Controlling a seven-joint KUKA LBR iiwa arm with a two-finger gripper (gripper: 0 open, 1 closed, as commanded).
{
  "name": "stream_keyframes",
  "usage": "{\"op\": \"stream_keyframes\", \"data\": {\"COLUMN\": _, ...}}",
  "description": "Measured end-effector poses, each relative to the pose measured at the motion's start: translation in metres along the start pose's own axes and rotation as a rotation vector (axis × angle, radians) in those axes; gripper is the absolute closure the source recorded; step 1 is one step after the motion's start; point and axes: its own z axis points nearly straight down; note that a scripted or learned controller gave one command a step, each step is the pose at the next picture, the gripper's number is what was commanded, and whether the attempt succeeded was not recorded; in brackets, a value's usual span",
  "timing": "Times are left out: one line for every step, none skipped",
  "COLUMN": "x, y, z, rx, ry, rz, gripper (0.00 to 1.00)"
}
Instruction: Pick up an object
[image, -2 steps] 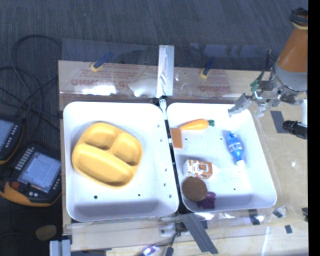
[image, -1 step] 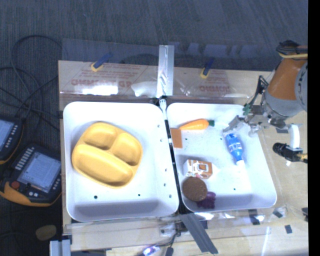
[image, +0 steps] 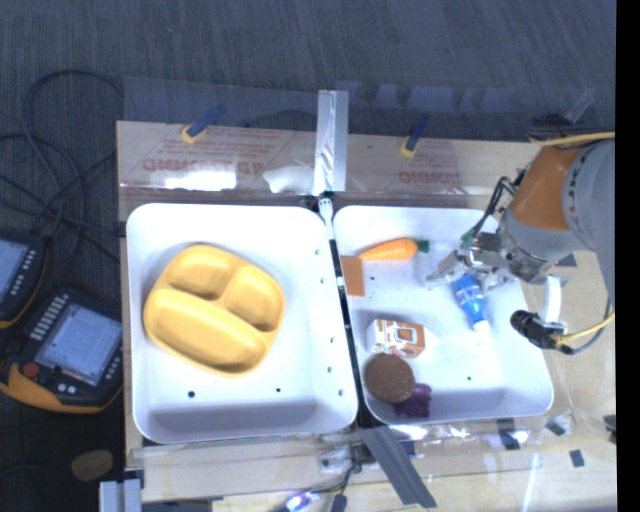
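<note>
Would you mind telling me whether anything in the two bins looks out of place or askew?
Nothing looks spilled or damaged. The yellow tray lies askew in the left bin, and the blue tube lies tilted under the pincer in the right bin.

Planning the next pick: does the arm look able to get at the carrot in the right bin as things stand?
Probably yes. The carrot lies by itself near the far wall of the right bin, nothing on top of it. The hand hangs just right of it, above a blue-and-white tube, with open floor between.

Two bins (image: 140, 300); one tray (image: 213, 308) (yellow); one carrot (image: 390, 250)
</note>
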Motion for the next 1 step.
{"op": "stream_keyframes", "data": {"x": -0.0017, "y": -0.0011, "z": -0.0072, "rx": 0.003, "ry": -0.004, "rz": 0.000, "gripper": 1.00}}
